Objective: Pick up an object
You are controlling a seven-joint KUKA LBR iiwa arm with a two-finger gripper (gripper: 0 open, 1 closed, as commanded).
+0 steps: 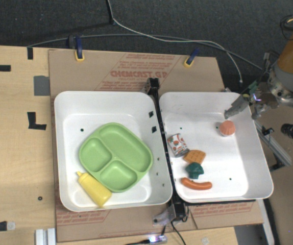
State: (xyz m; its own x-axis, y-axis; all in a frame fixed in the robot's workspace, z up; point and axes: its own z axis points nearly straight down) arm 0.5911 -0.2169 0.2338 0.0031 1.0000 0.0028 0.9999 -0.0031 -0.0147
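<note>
Pink ball (227, 128), upper right of the right bin (248, 188): probably light, somewhat soft and prone to roll; best pinched across its widest middle. Gripper (243, 105) hangs just above and beside it, holding nothing; finger spacing cannot be told. Small can (177, 145), cracker (195, 156), toy sausage (196, 184) lie nearer the divider.

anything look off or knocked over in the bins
Nothing is spilled or damaged. The small can in the right bin lies tipped on its side, and the yellow bottle lies flat beside the green plate in the left bin.
</note>
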